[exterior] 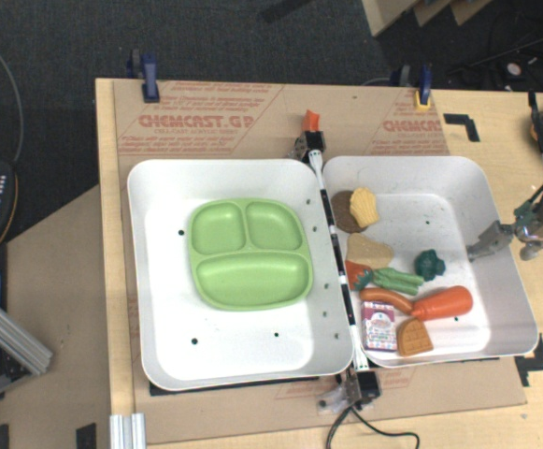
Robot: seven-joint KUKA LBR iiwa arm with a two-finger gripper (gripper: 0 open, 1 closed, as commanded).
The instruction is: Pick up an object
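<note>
The right white bin [477, 181] holds several toy foods. A yellow corn cob [363, 207] lies on a brown piece [344, 213] at the upper left of the bin. Below them are a tan bread slice [370, 250], green beans [392, 280], a dark green broccoli [429, 265], an orange carrot [444, 302], a red sausage [384, 299], a pink packet [380, 328] and a brown cracker [414, 337]. My gripper [503, 238] hangs at the bin's right wall, well to the right of the broccoli, with nothing visibly in it.
The left white bin [154, 251] carries a green divided plate [249, 253]. A black hinge strip [332, 241] runs between the bins. Blue clamps [146, 75] hold the brown board at the back edge. Bare bin floor lies between the toys and my gripper.
</note>
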